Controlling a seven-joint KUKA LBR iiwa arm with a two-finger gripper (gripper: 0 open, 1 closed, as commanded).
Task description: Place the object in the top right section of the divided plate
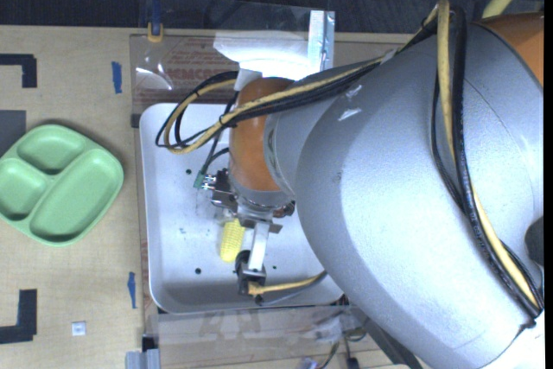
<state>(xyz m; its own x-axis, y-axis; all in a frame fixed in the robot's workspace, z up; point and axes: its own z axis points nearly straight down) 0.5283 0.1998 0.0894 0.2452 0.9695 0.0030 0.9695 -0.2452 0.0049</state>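
**Currently at the Pick Stage: Object in Bin, Plate Unfilled**

Presently the gripper (pixel 245 214) hangs low over the white bin (pixel 154 186), directly beneath the orange-banded wrist. The wrist housing covers it from above, so it cannot be told whether it stands open or closed. Nothing is seen held in it.

Just beside the gripper, on its lower-left side in the camera view, the yellow object (pixel 231 239) lies on the bin floor. Contact between the two cannot be confirmed. The object is short, oblong and ribbed, resembling a toy corn cob. It is probably light, rigid plastic and not fragile. Its rounded, ridged surface may roll or slip under an off-centre pinch. Recommended hold: across the short axis at mid-length, with the closing direction square to the long axis.

Well apart to the left, outside the bin, the green divided plate (pixel 118 177) rests on the wooden bench. No object lies in its sections. The plate sits turned at an angle, so the top right section must be judged with care — release should occur low and centred.
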